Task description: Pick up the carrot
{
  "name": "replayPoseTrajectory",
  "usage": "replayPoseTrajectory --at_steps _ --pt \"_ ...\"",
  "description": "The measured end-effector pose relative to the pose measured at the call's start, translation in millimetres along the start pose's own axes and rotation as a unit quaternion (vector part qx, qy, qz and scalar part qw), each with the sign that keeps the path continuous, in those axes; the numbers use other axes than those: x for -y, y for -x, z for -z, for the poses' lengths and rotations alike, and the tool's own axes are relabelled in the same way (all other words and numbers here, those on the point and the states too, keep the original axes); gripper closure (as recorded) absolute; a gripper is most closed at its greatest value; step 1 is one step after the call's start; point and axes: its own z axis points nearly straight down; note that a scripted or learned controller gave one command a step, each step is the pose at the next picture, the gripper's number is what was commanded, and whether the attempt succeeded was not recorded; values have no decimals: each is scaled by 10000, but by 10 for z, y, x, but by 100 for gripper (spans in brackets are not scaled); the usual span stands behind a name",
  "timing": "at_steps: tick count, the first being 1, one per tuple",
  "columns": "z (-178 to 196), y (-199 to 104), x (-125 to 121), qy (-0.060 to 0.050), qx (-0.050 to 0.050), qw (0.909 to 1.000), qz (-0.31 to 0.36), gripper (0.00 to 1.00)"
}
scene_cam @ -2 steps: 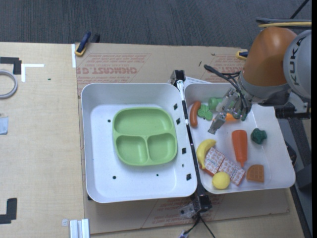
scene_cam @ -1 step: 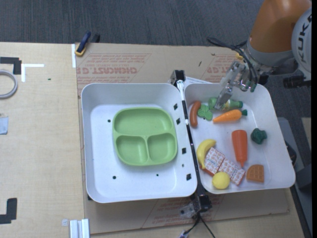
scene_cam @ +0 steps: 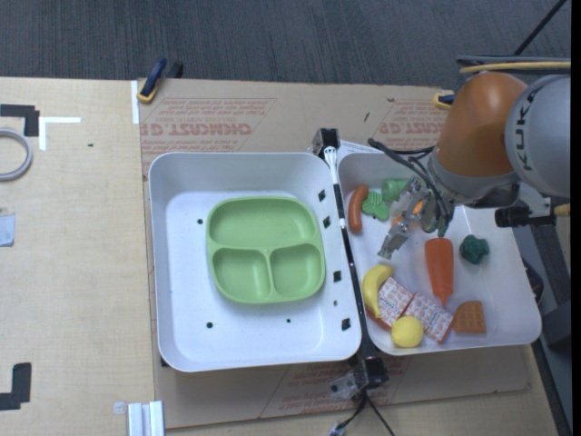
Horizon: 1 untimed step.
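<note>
Arm (scene_cam: pixel 508 125) is reaching in from the right, its bulk hanging over the upper part of the right bin (scene_cam: pixel 508 330). Left bin (scene_cam: pixel 172 271) is sitting just beside it, the two touching along their shared rims, and is bearing a green divided plate (scene_cam: pixel 266 248).

Gripper (scene_cam: pixel 404 230) is hovering low in the right bin's upper middle, tilted down and to the left. Jaw state: cannot tell, as wrist hardware and cables are cluttering that spot. Nothing is showing between the fingers.

Carrot (scene_cam: pixel 440 266) is lying in the right bin's middle, lengthwise top to bottom, green stub toward the wrist. It is sitting just to the right of the gripper tip, apart from it as far as can be made out.

Neighbours: broccoli (scene_cam: pixel 474 249) near the carrot on its right; waffle piece (scene_cam: pixel 469 318) below it; red-and-white wafer blocks (scene_cam: pixel 413 305), banana (scene_cam: pixel 375 287) and lemon (scene_cam: pixel 408 331) toward the lower left; sausage (scene_cam: pixel 357 207) and a green leafy piece (scene_cam: pixel 381 203) by the left wall.

Judged step: approach and alignment, grasp not yet made. Next move is calling for a shift to the right until centred over the carrot's body, fingers straddling its narrow width, then a descent and a close. The wafer blocks near the tapered end are looking like the closest thing to foul on.
</note>
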Motion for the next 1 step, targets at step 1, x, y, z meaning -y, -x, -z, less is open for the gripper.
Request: replayPoseTrajectory --at_steps 1 --pt "-9 270 -110 -54 -175 9996 209 0"
